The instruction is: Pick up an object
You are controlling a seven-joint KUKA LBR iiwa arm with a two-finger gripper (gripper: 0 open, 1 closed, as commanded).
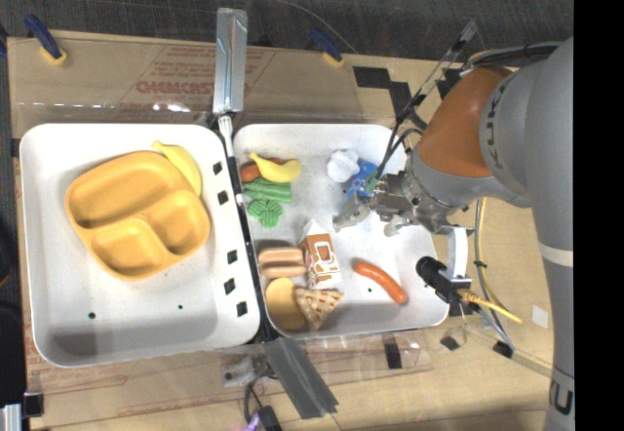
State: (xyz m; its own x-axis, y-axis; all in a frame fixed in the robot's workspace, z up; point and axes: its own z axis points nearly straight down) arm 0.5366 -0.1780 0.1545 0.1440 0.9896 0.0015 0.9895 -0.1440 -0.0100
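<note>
My gripper (372,221) hangs over the right part of the right bin (419,314), its two grey fingers spread open with only bare bin floor between them. Just behind it lie a blue toy (363,176) and a white crumpled piece (341,165). A red sausage (380,282) lies in front of the gripper, apart from it. To its left stands a small orange-and-white carton (320,260). A hot dog in a bun (281,258), a round bread (280,297) and a waffle slice (318,302) crowd the bin's front left.
A banana (274,168) and green vegetables (266,201) lie at the right bin's back left. The left bin (58,322) holds a yellow divided plate (136,215) and a second banana (181,166). A dividing wall (234,234) runs between the bins.
</note>
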